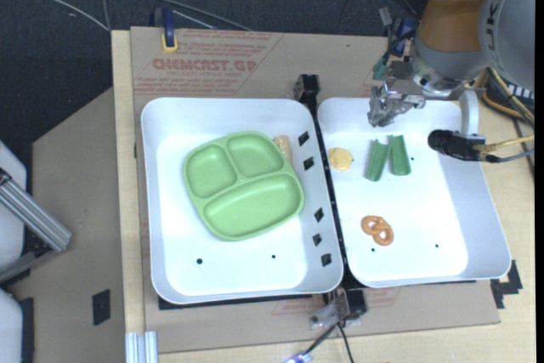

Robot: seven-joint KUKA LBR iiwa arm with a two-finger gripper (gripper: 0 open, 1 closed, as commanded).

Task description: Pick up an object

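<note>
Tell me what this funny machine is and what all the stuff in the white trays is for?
That is a robot arm, grey with an orange band, reaching in from the right. The camera sits above the bench and looks down on it at a slant. At the arm's tip is a pincer with two fingers for grabbing things. Its job is to pick something up.

There are two shallow white trays side by side. The left bin holds a green plate with three sections and a small tan piece beside its rim. The right bin holds two green sticks, a small yellow piece and a pretzel.

The pincer is above the far end of the right bin, just beyond the green sticks. I see nothing between its fingers.
</note>
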